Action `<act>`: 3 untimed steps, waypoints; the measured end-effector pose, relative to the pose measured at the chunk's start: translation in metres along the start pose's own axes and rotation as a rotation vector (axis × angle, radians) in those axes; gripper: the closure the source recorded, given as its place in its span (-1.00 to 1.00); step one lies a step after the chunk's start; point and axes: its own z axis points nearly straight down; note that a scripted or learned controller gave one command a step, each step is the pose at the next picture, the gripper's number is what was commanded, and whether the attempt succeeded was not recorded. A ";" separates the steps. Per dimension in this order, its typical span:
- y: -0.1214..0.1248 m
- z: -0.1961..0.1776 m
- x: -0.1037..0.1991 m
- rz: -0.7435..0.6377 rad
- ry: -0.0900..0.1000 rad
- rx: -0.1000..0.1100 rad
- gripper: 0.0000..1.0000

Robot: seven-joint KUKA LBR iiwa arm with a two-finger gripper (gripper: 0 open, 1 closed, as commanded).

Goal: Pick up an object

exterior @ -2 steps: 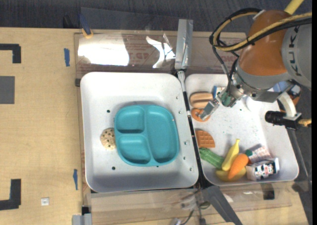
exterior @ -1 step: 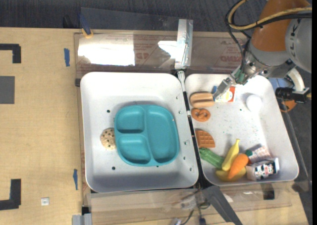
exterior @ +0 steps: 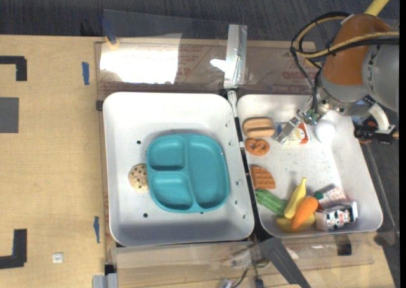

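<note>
A small red-and-white packet [exterior: 298, 133] lies at the far side of the right bin [exterior: 371, 182] – tilted, just right of the hot dog [exterior: 258, 127] and directly under the gripper [exterior: 303, 123], which touches it.

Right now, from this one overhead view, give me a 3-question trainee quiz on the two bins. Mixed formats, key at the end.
1. True or false: the round speckled cookie lies inside a compartment of the teal three-compartment plastic plate.
2. Multiple choice: the yellow toy banana lies in which shallow white bin? A) left bin B) right bin C) neither
3. Fill in: the arm's hand is over the ___ bin, beside the toy hot dog in a tan bun.

Key: 1 false, it lies on the bin floor against the plate's left edge. 2 B. 3 right.
</note>
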 end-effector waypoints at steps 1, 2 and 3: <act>-0.086 0.002 0.014 0.264 -0.016 -0.017 -1.00; -0.045 0.002 0.031 0.118 -0.019 -0.019 -1.00; -0.078 -0.026 0.049 0.471 -0.010 -0.017 -1.00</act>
